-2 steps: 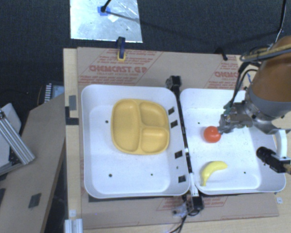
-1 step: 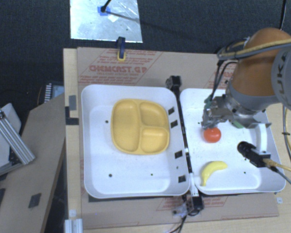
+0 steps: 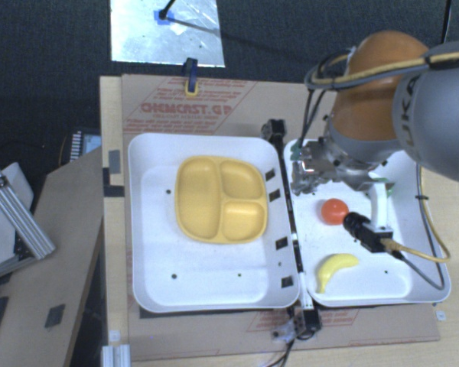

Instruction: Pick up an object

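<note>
In the right bin (image 3: 421,281) lie a small orange-red ball (image 3: 334,210) near the middle and a yellow banana (image 3: 335,269) close to the front rim. My gripper (image 3: 304,173) hangs over the bin's far left corner, beside the divider between the bins. It sits up and to the left of the ball, apart from it, with nothing visibly held. The grey arm with its orange band (image 3: 375,90) covers the back of this bin.
The left bin (image 3: 149,281) holds a yellow divided plate (image 3: 219,199) in its middle. A cardboard sheet (image 3: 191,105) lies under both bins. A foil-like square (image 3: 167,20) sits at the back, and a metal rail (image 3: 11,212) at the far left.
</note>
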Tool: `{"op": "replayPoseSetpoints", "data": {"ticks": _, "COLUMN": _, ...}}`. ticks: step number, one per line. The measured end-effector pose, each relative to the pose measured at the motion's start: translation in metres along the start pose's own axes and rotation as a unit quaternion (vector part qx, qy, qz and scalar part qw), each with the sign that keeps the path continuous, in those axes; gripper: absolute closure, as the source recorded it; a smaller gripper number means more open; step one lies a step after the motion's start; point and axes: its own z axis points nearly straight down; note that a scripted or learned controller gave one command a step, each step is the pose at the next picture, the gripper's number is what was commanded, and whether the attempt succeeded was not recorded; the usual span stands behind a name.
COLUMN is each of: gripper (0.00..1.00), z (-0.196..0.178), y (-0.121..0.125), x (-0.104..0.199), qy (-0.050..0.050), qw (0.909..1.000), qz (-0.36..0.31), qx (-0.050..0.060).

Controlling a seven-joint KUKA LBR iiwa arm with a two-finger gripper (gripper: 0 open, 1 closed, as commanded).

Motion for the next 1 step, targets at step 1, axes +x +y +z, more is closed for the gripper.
{"op": "replayPoseSetpoints", "data": {"ticks": 1, "gripper": 1.00, "z": 0.0046, "y": 0.0000, "x": 0.0504, "qy": 0.000, "qw": 1.0000, "qz": 0.001, "qx": 0.000}}
